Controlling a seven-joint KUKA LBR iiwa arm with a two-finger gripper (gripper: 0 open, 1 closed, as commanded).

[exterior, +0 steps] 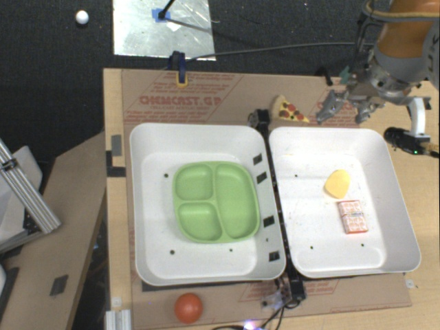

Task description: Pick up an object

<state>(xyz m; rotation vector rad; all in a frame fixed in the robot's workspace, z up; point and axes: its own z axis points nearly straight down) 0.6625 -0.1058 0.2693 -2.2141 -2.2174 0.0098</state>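
presumably positioning for a descent, the gripper [346,106] hangs with fingers spread and nothing between them at upper right, above the right bin's [302,256] far rim; the yellow piece [337,183] and small red box [352,217] lie inside it.

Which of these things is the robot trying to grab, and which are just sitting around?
For the job:
end effector, above the right bin's far edge
yellow piece in the right bin
small red-and-white box beside it

Just lying about:
green divided tray in the left bin
toy pizza slice behind the bins
orange ball in front
white ball on the dark floor
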